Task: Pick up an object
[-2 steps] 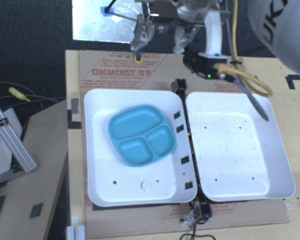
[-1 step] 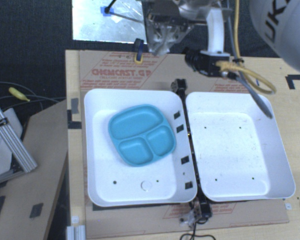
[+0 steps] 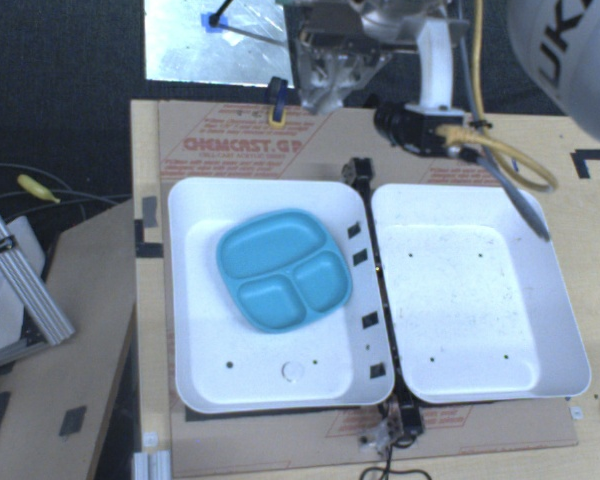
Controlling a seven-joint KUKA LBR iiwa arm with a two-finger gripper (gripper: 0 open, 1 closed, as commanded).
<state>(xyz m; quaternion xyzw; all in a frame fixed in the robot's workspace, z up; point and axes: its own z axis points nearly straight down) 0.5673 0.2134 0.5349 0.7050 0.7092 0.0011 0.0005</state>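
Note:
A light blue plastic plate (image 3: 282, 269) with three compartments lies flat in the left white bin (image 3: 200, 368), in its upper middle. My gripper (image 3: 325, 86) hangs high above the bench, beyond the far rim of the left bin and well clear of the plate. Nothing shows between its fingers.
The right white bin (image 3: 480, 288) sits beside the left one, joined by a black-clipped seam (image 3: 370, 288). Both rest on a cardboard sheet (image 3: 230, 143). A small blue and yellow clamp (image 3: 277, 101) stands at the back of the cardboard.

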